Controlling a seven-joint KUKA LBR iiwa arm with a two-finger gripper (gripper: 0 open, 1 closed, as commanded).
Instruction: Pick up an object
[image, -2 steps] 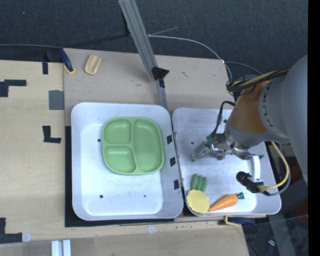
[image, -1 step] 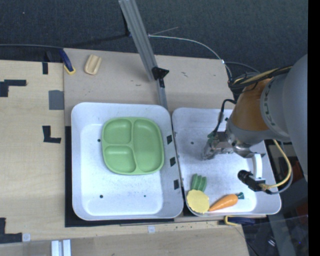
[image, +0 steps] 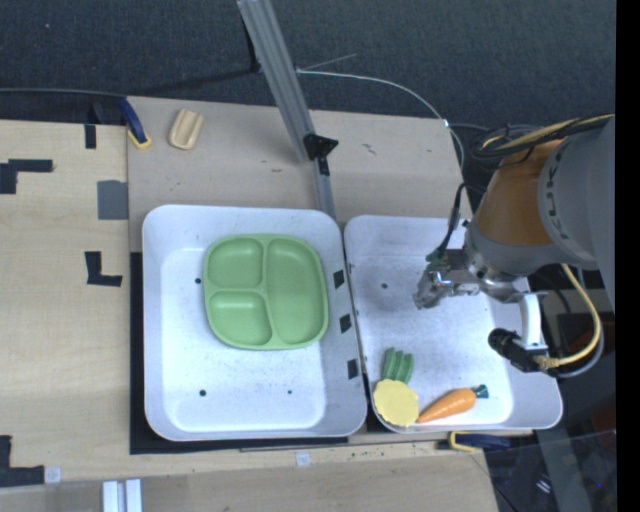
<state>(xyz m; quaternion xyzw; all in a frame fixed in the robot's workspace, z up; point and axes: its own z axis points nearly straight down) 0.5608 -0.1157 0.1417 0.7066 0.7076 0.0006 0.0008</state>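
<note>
Item 1, gripper (image: 432, 292): hangs low over the bare floor of the right bin (image: 400, 245), near that bin's middle and toward its far half. Whether it is spread or closed cannot be told from this angle; nothing shows in its hold.

Item 2, arm (image: 520, 215): grey with orange band, reaching over the right bin's right rim.

Item 3, candidate objects, all at the right bin's near edge, well apart from the gripper: a small green ridged piece (image: 397, 364); just nearer than it, and touching or almost so, a yellow disc (image: 396, 403); beside the disc, an orange carrot (image: 449, 403) with a green tip, lying flat.

Item 4, left bin (image: 160, 300): holds a green divided plate (image: 266, 291), resting flat in its far half.

Item 5, beyond the bins: a tan piece (image: 185, 129) on the bench.

Risk note: the gripper stands over bare floor, so closing here would likely catch nothing. The three objects crowd the near rim; a descent there may strike the wall or nudge a neighbour.
</note>
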